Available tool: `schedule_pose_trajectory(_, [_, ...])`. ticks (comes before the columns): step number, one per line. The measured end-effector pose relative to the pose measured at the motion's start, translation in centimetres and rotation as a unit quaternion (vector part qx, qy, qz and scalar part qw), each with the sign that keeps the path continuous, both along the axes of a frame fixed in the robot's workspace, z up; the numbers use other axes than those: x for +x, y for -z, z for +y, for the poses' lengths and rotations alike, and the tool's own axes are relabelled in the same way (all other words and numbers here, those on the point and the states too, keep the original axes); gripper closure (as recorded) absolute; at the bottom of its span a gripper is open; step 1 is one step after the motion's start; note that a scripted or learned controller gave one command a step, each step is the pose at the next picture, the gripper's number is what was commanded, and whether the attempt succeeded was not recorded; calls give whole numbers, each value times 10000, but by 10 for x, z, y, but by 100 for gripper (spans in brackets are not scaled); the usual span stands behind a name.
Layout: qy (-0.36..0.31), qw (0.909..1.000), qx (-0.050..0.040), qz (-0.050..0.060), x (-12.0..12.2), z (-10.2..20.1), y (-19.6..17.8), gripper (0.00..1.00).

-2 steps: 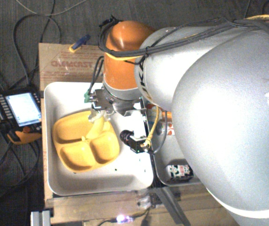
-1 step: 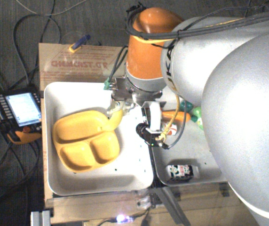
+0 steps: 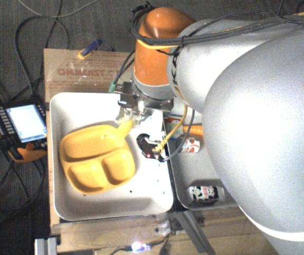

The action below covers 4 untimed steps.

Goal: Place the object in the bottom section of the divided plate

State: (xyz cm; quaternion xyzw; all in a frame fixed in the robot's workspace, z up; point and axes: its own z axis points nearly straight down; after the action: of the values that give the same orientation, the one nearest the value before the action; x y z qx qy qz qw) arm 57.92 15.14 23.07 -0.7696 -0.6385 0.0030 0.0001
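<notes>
**Gripper at the plate's rim, object not clearly seen**

The gripper hangs over the left bin, just at the upper right rim of the yellow divided plate, which lies flat in that bin. Whether the claw is open or closed I cannot tell, because the wrist covers it. Under it a small yellow piece touches the plate's rim. It may be the object or only a part of the plate; the colours are too alike to say. The two small compartments on the plate's lower side are bare, so I judge that the placing is not yet done.

The risks, as I judge them: the gripper stands at the wrong side of the plate, so a release here would drop the thing into the large upper section or on the bin floor. Being so near the rim, the gripper could also push or tip the plate. A can in the right bin is well apart and should not disturb
</notes>
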Motion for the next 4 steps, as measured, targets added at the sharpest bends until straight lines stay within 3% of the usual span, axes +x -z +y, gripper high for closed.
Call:
schedule_pose_trajectory(1, [742, 9972, -3, 4, 6, -2, 20, 100])
schedule_pose_trajectory(2, [501, 9987, -3, -10, 11, 2, -45, 100])
schedule_pose_trajectory(3, [460, 9989, -8, 1, -11, -12, 12, 100])
schedule_pose_trajectory(4, [-1100, 9939, 6, -6, -1, 16, 5, 100])
